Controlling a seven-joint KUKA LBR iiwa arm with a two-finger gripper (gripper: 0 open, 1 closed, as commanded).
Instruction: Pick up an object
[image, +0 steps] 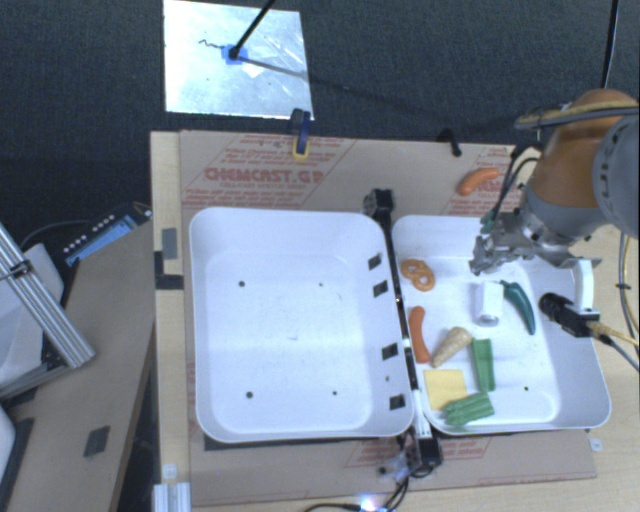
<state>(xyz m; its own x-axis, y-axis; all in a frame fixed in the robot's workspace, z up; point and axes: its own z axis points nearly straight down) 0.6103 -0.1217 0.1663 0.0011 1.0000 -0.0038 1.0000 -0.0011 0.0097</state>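
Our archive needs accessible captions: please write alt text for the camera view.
A grey robot arm's gripper hangs over the right bin, above scattered toy foods: a pretzel, a white cylinder, a green pepper and a yellow block. The left bin sits beside it.

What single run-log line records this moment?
arm: over right bin | claw: above white cylinder, nothing seen held | beside cylinder: dark green pepper | stage: pick not yet done
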